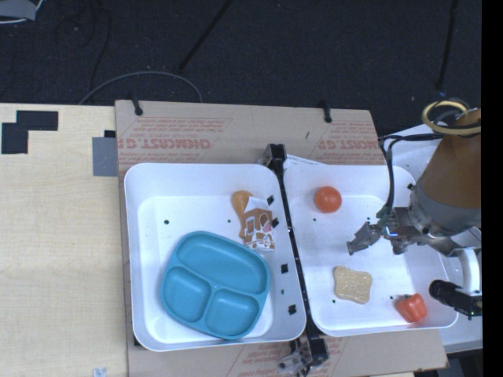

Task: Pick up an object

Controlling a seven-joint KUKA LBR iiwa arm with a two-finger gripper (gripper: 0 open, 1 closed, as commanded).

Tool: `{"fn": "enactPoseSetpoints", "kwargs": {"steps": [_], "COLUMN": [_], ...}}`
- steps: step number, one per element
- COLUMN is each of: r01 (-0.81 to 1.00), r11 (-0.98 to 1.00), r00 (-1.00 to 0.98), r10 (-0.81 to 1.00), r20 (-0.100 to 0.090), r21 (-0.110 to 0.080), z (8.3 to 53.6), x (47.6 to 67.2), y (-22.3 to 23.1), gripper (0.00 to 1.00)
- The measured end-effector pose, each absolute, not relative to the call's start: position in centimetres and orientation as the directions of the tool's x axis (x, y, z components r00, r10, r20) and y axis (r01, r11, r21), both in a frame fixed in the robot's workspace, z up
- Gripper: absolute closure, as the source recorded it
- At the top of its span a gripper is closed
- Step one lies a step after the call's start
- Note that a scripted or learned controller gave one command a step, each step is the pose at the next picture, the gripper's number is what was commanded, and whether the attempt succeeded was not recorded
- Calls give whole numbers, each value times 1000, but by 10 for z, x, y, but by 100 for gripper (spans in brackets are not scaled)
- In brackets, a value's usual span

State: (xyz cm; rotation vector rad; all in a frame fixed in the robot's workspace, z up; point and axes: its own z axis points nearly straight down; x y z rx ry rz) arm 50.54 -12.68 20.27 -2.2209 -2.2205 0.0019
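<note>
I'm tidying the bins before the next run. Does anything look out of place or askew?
Little stands out. The blue tray sits askew in the left bin, turned against its walls. A small printed packet beside it looks crumpled. In the right bin, the toast slice and tomato lie apart.

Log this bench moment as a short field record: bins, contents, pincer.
left bin: blue divided plate, small printed packet, tan piece beside it
right bin: red-orange ball, toast-like slice, red-orange pepper-like item at near right corner
pincer: over right bin, above the slice, nothing seen between its fingers
arm side: right
</note>
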Motion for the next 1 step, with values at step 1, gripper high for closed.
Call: {"fn": "enactPoseSetpoints", "kwargs": {"steps": [1], "r01": [1000], "r11": [-1], "r00": [1], "r10": [1000], "r20": [2], "r21": [-7], "z": [156], "x": [511], "y": [-131], "gripper": [0]}}
